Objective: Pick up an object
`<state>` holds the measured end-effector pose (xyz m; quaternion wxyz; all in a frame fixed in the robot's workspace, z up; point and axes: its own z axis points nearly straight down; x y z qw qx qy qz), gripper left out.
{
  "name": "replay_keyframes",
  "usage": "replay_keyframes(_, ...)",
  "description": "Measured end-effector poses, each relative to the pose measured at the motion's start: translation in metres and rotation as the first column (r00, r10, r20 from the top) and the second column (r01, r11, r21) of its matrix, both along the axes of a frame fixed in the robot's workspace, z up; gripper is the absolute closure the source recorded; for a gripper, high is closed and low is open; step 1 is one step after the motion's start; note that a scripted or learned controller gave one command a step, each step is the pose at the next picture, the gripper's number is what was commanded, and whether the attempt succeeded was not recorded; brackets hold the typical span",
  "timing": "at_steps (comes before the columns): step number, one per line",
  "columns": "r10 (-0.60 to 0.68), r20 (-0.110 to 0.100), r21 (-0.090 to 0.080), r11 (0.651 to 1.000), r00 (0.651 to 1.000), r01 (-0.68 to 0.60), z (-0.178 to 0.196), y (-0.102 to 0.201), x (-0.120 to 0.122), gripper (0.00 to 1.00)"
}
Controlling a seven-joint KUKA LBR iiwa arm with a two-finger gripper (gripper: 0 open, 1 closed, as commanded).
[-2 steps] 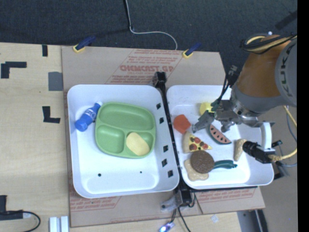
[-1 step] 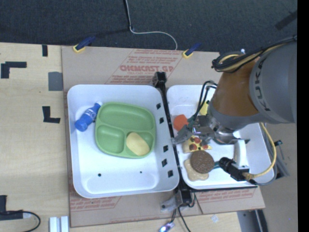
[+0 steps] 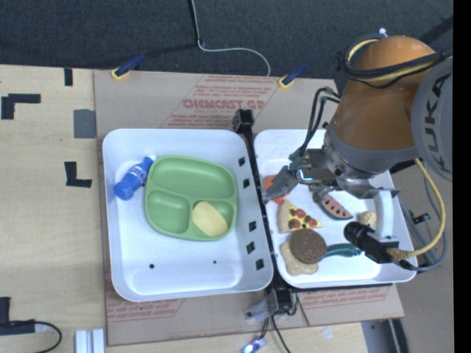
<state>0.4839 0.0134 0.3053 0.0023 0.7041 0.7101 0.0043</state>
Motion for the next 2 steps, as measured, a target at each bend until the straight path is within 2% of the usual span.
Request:
replay_keyframes(1, -0.003, -0.016, -0.003, 1.000, 1.000, 0.003, -0.045, 0.050, -0.002, 0.00)
replay_keyframes(2, -0.006, -0.015, -0.004, 1.000, 1.000, 0.006, -0.033, 0.047, -0.001, 1.00)
